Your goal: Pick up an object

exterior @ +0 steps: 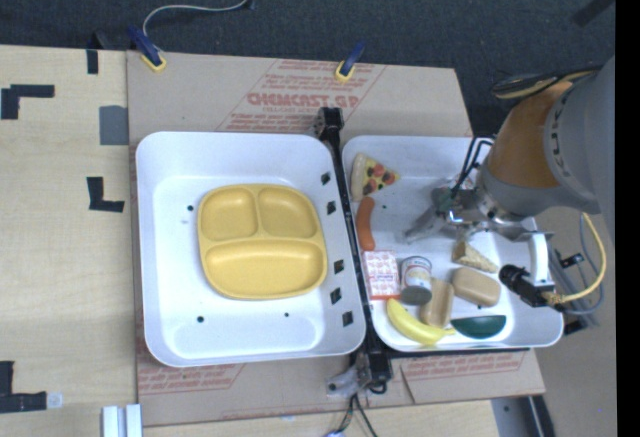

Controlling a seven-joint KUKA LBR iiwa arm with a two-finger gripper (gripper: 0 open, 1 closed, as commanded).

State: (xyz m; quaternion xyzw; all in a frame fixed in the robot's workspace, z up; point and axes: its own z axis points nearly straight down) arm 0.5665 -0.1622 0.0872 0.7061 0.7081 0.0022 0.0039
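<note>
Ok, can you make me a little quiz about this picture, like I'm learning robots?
1. True or false: the yellow plate sits in the left bin.
2. What lies at the near edge of the right bin, left of the green thing? A) banana B) spoon C) cup
3. Fill in: the pizza slice lies in the right bin's far ____ corner.

Key: 1 true; 2 A, the banana; 3 left.
</note>
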